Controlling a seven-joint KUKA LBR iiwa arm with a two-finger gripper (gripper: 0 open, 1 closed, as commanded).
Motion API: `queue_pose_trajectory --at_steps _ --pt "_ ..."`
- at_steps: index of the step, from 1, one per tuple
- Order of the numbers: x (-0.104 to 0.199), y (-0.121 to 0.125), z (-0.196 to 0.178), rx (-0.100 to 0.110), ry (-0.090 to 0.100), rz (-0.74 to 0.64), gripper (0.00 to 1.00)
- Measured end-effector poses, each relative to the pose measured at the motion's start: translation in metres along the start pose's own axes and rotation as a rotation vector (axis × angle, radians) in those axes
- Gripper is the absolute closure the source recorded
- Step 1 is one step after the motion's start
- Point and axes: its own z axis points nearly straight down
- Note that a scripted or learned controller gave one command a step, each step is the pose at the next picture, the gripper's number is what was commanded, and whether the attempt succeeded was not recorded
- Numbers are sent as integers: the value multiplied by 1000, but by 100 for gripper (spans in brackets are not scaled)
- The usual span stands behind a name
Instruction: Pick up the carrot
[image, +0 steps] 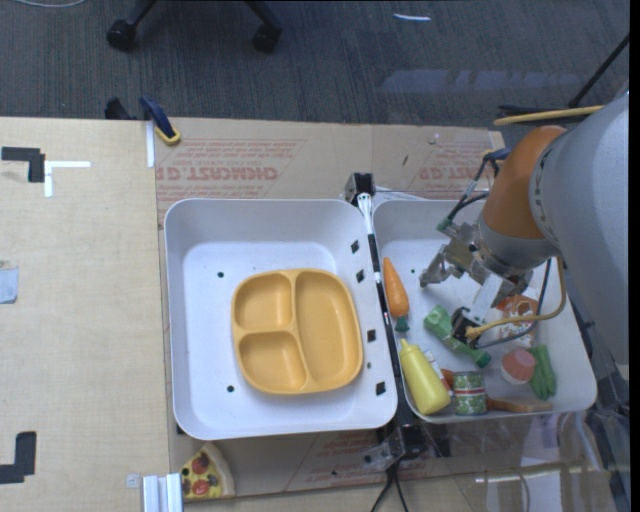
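Your hand (438, 270) over the right bin (415, 245), the carrot (396, 287) at its 8 o'clock.
The hand hangs in the upper middle of the bin, and you cannot tell whether it is released or clenched. The carrot lies near it but apart, along the bin's 9 o'clock wall. It is orange and tapered, with the pointed tip toward 12 o'clock and a green stub toward 6 o'clock, and a yellow bottle (422, 375) sits just beyond that stub.

Cardboard sheet (220, 172): red upside-down print, seemingly "CHEMCAST GP"; other lettering illegible
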Motion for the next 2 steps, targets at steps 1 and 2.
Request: queue_pose_trajectory --at_steps 1,2 --pt "49 57 -101 -5 -1 -225 0" --pt "85 21 -248 -2 -2 180 0"
